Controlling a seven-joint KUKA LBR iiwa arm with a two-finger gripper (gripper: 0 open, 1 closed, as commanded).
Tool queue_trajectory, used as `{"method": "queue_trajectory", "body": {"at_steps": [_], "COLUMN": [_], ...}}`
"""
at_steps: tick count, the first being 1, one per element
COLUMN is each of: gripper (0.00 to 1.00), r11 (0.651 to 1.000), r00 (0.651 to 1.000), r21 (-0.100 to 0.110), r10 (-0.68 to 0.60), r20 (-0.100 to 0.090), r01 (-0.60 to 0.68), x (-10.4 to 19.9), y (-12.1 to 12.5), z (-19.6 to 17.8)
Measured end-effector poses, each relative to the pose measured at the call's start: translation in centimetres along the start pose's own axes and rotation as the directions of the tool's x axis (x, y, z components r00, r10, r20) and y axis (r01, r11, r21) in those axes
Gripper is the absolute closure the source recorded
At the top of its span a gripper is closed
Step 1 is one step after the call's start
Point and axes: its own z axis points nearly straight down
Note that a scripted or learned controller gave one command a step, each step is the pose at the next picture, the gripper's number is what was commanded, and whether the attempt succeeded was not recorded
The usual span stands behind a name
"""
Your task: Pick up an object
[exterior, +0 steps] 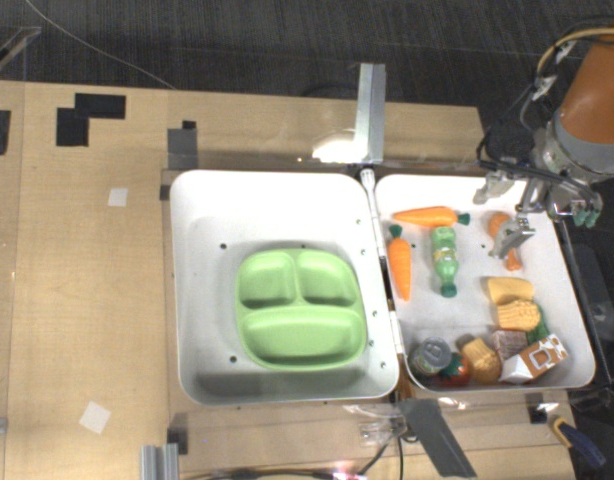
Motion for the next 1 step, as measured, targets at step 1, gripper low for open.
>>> {"method": "queue_trajectory", "body": {"at_steps": [1], "gripper": [0.0], "r11": [1.0], "r00": [1.0], "r21": [0.003], "r10": [-0.008], "r20": [0.007], "r01": [0.008], "x": [-3.06], "y": [-0.68], "z": [12.52]}}
